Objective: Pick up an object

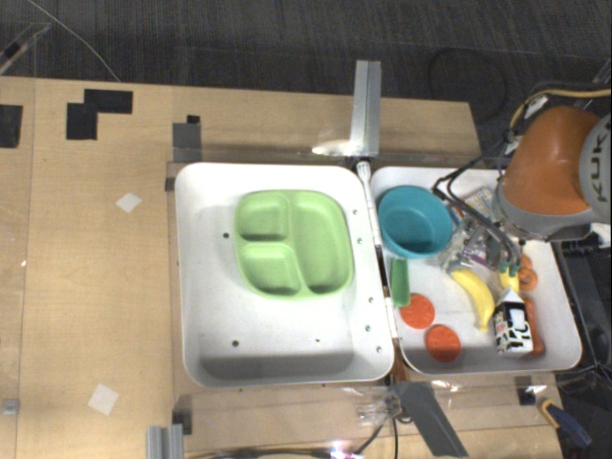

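Note:
The right bin (566, 338) holds a blue bowl (413, 220), a yellow banana (476, 291), a small green block (399, 280), an orange disc (417, 312), a red disc (443, 341) and a bottle with a black-and-white label (513, 329). My gripper (486, 250) hangs low over this bin, just right of the bowl and right above the banana's upper end. The wrist and cables hide whatever is under it. A small orange piece (527, 277) lies beside the gripper, to its right.
A green divided plate (292, 242) lies in the left bin (206, 285). A metal post (366, 108) rises behind the divider between the bins. The arm's orange band (547, 165) looms over the right bin's back corner.

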